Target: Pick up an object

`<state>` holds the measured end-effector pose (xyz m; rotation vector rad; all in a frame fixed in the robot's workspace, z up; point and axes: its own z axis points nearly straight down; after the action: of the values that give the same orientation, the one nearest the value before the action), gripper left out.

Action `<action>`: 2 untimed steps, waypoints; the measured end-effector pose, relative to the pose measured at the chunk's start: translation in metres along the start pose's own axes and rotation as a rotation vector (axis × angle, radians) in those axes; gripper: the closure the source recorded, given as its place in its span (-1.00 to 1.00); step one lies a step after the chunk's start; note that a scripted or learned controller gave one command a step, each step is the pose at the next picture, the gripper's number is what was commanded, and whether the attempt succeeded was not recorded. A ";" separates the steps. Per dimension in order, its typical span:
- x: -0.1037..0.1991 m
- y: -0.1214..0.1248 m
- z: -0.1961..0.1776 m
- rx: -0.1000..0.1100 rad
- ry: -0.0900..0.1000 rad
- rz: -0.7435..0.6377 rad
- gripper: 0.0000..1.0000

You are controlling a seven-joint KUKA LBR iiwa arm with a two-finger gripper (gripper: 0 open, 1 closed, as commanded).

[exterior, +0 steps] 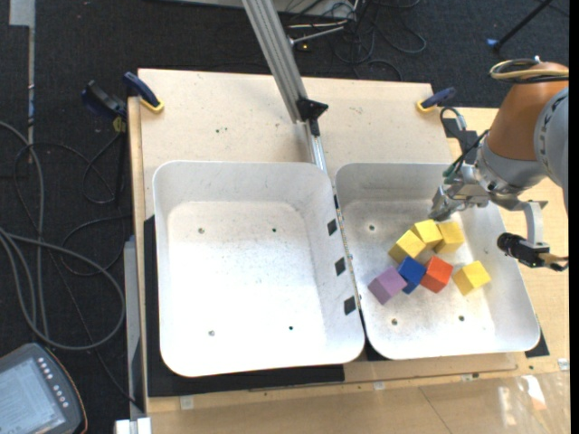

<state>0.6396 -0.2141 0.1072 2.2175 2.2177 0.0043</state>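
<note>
Blocks lie clustered in the right bin (507,328), near its centre. A yellow block (427,232) sits at the top of the cluster, with a second yellow one (408,245) touching it at 8 o'clock and a third (450,234) just beside it at 3 o'clock. Below them a blue block (412,270) touches an orange block (437,274) on its 3 o'clock side. A purple block (388,285) lies at 7 o'clock from the blue one, touching it. A fourth yellow block (471,278) sits a little apart, at 3 o'clock from the orange one.

The gripper (445,203) hangs at 12 o'clock of the cluster, just above the top yellow blocks; whether it touches them, and how it is set, cannot be told. The arm (525,134) enters from 2 o'clock.

The left bin (172,242) lies at 9 o'clock, edge to edge with the right one. A metal pole (276,48) slants in from 12 o'clock to where the bins meet.
</note>
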 end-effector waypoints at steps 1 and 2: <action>-0.001 0.004 -0.044 -0.001 -0.001 -0.002 1.00; -0.001 0.006 -0.098 -0.002 -0.001 -0.002 1.00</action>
<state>0.6455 -0.2152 0.2049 2.2136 2.2180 0.0055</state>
